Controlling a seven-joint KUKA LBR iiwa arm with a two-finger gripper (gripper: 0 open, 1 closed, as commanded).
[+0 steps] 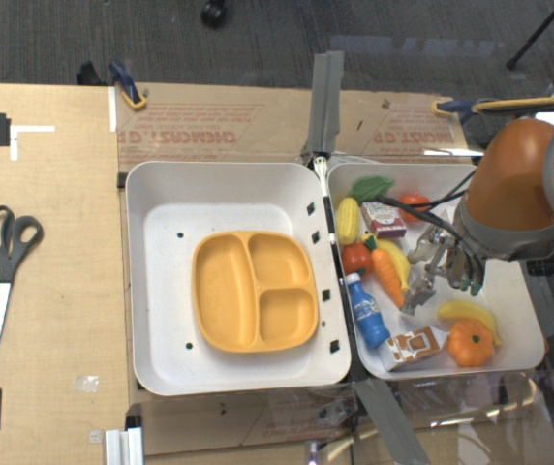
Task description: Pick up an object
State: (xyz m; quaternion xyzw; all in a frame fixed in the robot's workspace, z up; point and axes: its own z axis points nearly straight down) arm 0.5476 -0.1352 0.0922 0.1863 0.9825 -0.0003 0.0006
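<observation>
end effector (422, 284) hangs over right bin (519, 356), beside carrot (386, 274).

The divided yellow plate (255, 291) looks smooth matt plastic; the white bin (156, 201) around it, glossy plastic; the bench (49, 260) left of that bin, pale wood-grain; the scissors (8, 260) there, grey metal blades.

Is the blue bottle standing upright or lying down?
Lying down: the blue bottle lies flat in the right bin, white cap toward the far side.
</observation>
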